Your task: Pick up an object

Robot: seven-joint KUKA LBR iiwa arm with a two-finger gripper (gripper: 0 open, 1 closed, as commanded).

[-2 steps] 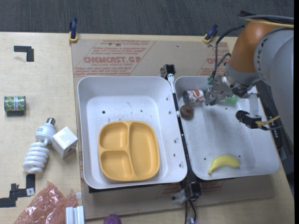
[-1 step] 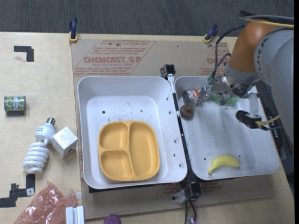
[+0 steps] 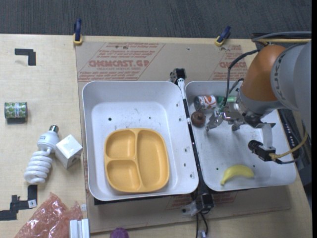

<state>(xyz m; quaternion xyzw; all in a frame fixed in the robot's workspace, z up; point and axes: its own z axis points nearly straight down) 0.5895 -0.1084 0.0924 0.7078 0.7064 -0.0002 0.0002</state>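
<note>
In the right bin (image 3: 277, 180) my gripper (image 3: 221, 126) hangs over the upper middle of the floor. It is open, with nothing between its fingers. A small brown ring-shaped object (image 3: 198, 118) lies just left of the left fingertip (image 3: 210, 127), close to the bin's left wall. A white, orange and green can (image 3: 208, 101) lies on its side above it, in the far left corner. A yellow banana (image 3: 237, 173) rests near the bin's front edge, below the gripper and apart from it.
The left bin (image 3: 94, 133) holds a yellow divided plate (image 3: 137, 159). Outside the bins on the left lie a spiral light bulb (image 3: 39, 157), a white cube (image 3: 69, 150), a green can (image 3: 16, 111) and a red mesh bag (image 3: 47, 217). A black cable fitting (image 3: 260, 149) hangs off the wrist.
</note>
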